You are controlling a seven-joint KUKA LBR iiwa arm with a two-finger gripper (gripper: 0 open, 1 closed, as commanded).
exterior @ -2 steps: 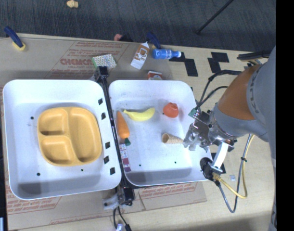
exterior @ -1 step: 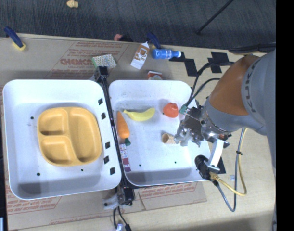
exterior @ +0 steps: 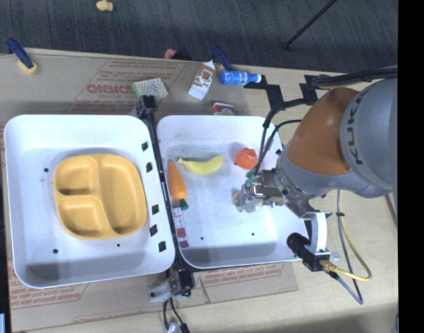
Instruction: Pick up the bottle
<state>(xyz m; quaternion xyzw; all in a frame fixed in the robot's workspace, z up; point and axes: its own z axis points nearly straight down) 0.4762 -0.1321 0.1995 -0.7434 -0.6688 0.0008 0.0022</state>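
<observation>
A small blue bottle (exterior: 236,78) lies on its side on the cardboard behind the right bin (exterior: 198,245), outside its far rim. My gripper (exterior: 248,198) is low over the right bin's floor, right of centre, well in front of the bottle and apart from it. The grey arm with its orange band (exterior: 323,141) covers the bin's right side. The wrist hides what lies directly under the gripper.
In the right bin lie an orange carrot (exterior: 177,181), a yellow banana (exterior: 202,164) and a red-orange round fruit (exterior: 246,157) just behind the gripper. The left bin (exterior: 24,207) holds a yellow divided plate (exterior: 100,194). Small cartons (exterior: 202,80) and blue clamps (exterior: 221,58) sit near the bottle.
</observation>
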